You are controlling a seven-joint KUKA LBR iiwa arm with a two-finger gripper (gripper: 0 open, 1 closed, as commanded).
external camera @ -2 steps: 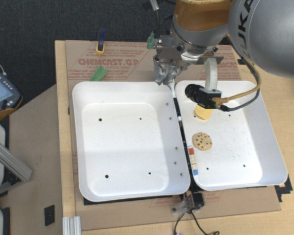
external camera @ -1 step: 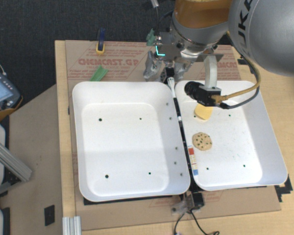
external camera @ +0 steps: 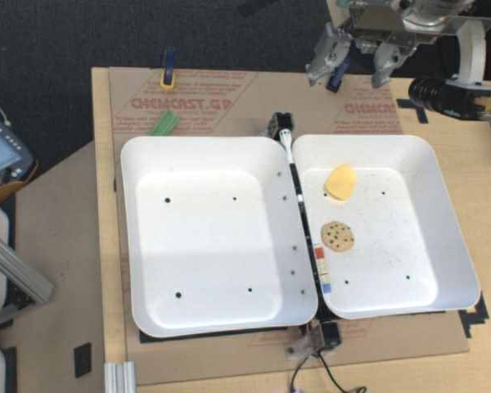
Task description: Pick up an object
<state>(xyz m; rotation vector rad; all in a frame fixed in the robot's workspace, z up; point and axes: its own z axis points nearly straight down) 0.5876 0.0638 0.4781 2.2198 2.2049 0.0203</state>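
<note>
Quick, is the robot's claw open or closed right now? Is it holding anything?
Gripper: open, holding nothing, up above the far edge of the right bin.

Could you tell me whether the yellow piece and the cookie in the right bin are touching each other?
Apart. The camera view shows the yellow piece lying above the cookie, with a plain strip of bare white floor of the right bin between them.

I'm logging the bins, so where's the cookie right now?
The cookie lies in the right bin, near its left wall, just below the yellow piece and above a small striped packet.
</note>
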